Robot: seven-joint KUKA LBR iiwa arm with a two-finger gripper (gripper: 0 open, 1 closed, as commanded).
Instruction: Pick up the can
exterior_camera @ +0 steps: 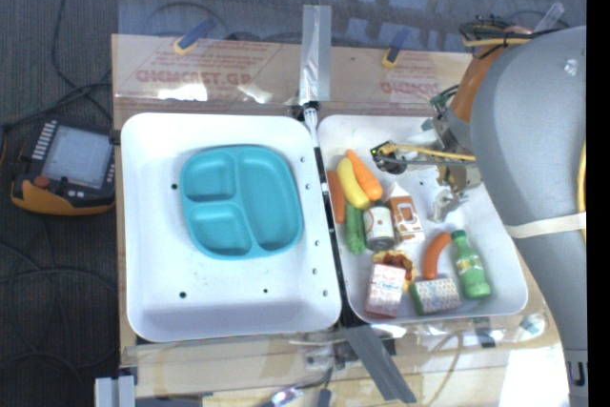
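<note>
The can (pixel 379 227) is small, with a white label and dark ends. It rests in the middle of the right bin (pixel 496 238), between a green cucumber (pixel 355 229) and a small white-and-orange carton (pixel 407 216). My gripper (pixel 452 180) hangs over the right bin's upper right part, to the right of the can and a little farther back, apart from it. The grey arm (pixel 534 138) covers the bin's right edge. Nothing shows in the gripper.
A carrot (pixel 362 172), a banana (pixel 350 185), a red sausage (pixel 435 253), a green bottle (pixel 469 265) and two small boxes (pixel 386 289) crowd the right bin around the can. The left bin (pixel 152 281) holds a blue divided plate (pixel 240 200).
</note>
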